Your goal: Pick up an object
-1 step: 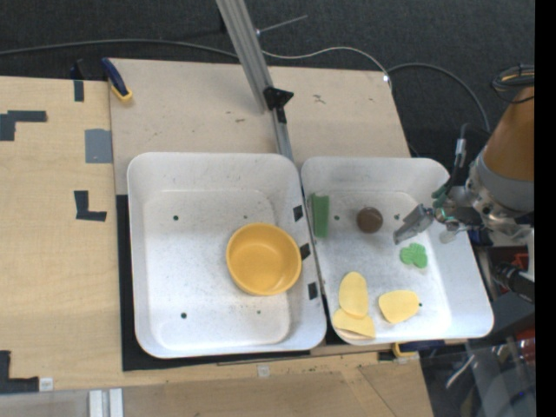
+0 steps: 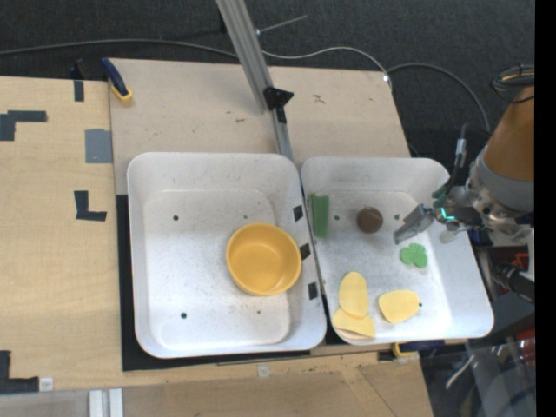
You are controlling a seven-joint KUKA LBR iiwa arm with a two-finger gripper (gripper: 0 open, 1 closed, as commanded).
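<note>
Found the brown ball (image 2: 369, 220) lying in the right bin (image 2: 460, 315), in that bin's upper half, touching nothing.

Saw the gripper (image 2: 415, 224) just right of the brown ball, at about the same height in the view and apart from it, slanting down toward the bin floor. Saw nothing held in it. Could not tell whether it was released or clenched. Traced the grey arm (image 2: 497, 185) farther right of the ball, past the bin's right rim, with the orange band (image 2: 514, 142) above and right of that.

Noted a green block (image 2: 320, 215) just left of the brown ball, upright in the view and close against the bin's left wall. Noted a small green piece (image 2: 414, 255) below and right of the ball, lying near the gripper but apart from it. Counted three flat yellow pieces well below the ball: an oval piece (image 2: 353, 292) almost straight below, a wedge-shaped piece (image 2: 354, 323) lower still and partly under the oval one, and a rounded piece (image 2: 399, 306) below and to the right, apart from the other two.

Saw a yellow bowl (image 2: 263, 258) well left of the ball and a little lower, open side up in the left bin (image 2: 152, 185).

Spotted a metal rail (image 2: 250, 46) up and left of the ball, running at a slant across the counter (image 2: 191, 111) toward the gap between the bins. Spotted a blue and yellow clamp (image 2: 115, 79) far up and left of the ball, at the counter's edge.
</note>
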